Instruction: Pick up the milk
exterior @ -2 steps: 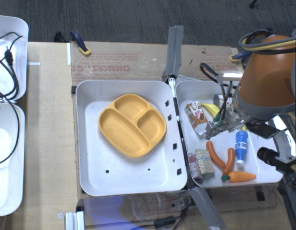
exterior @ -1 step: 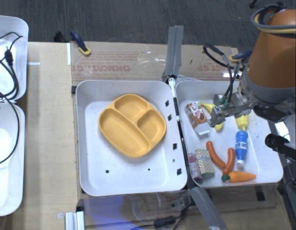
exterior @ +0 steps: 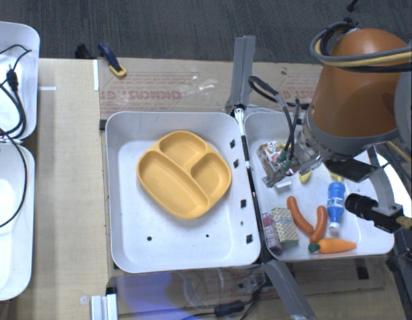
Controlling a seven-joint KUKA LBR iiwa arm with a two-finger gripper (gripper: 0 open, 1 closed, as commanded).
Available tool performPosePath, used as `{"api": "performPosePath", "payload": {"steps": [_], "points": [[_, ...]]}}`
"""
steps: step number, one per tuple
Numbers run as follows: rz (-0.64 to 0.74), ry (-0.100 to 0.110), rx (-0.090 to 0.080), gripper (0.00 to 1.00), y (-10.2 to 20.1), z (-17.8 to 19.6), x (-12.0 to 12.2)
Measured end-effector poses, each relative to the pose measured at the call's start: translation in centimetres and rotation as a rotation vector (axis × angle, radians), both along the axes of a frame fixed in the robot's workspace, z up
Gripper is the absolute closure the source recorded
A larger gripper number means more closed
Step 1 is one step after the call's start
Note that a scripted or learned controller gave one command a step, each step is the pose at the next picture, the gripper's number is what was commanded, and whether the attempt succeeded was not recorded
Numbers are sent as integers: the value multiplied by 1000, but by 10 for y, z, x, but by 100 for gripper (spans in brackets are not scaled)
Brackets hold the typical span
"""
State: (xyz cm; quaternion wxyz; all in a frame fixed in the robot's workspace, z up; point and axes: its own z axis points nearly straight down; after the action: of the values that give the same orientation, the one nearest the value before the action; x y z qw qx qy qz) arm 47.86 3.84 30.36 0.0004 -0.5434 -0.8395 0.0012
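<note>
A small beige and green carton, which looks like the milk, lies on its side near the front left corner of the right bin. My gripper hangs low over the left middle of that bin, behind the carton and apart from it. It sits just in front of a printed snack packet. The orange wrist band and cables hide the bin's back right part.
The right bin also holds two orange sausages, a carrot, a blue bottle with a white cap and a yellow piece. The left bin holds a yellow divided plate.
</note>
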Motion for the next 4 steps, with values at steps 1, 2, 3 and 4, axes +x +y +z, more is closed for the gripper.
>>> {"api": "performPosePath", "payload": {"steps": [1, 2, 3, 4], "points": [[1, 0, -1, 100, 62, 0, 2], [1, 1, -2, 100, 61, 8, 3], [0, 3, -4, 100, 60, 16, 4], [0, 4, -6, 100, 59, 24, 5]]}}
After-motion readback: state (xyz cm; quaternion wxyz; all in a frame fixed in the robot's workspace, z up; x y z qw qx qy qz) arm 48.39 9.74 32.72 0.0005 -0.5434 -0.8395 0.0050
